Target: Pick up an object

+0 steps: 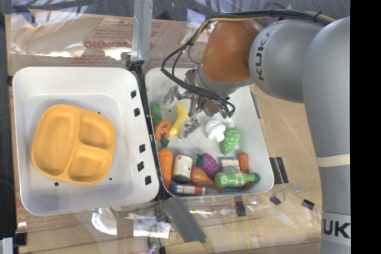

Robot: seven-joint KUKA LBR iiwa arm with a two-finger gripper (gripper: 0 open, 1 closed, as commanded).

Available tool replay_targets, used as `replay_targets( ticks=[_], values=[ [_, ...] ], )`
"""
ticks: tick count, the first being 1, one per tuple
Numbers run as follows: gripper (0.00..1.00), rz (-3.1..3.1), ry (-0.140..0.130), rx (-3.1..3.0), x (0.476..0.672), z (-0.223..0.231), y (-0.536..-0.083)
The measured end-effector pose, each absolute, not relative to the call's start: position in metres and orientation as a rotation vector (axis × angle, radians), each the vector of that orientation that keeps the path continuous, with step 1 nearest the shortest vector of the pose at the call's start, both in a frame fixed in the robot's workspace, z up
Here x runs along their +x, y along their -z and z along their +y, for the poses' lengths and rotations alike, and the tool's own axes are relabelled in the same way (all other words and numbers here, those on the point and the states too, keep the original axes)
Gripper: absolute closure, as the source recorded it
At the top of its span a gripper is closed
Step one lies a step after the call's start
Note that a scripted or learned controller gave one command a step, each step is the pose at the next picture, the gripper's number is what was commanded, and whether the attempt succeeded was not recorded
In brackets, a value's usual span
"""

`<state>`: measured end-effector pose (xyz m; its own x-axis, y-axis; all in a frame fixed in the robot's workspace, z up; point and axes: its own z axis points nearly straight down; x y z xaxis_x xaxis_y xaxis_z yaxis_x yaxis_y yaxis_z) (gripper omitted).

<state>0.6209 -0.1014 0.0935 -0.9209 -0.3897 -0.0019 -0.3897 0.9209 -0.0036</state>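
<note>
The right bin [262,146] holds several toy foods. My gripper [182,109] hangs low over the bin's upper left part, below the orange wrist band. Its fingers [172,95] stand open, one above and one to the right of a yellow banana [177,119]. The banana lies on the bin floor and is not held. A green vegetable [156,111] and a small orange piece [162,128] lie just left of it. A white piece [214,128] and green grapes [231,138] lie to the right.
Along the right bin's near side lie a carrot [165,162], a small can [182,165], purple grapes [207,160] and a green bottle [235,179]. The left bin [30,86] holds a yellow divided tray [72,143]. The arm covers the bin's far right corner.
</note>
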Motion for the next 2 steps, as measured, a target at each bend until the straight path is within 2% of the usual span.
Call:
replay_targets(
  ticks=[1,2],
  values=[
    [1.0,3.072,0.004,-0.632,0.622,-0.099,-0.104],
    [1.0,3.059,0.007,-0.647,0.66,-0.061,-0.241]
  ],
)
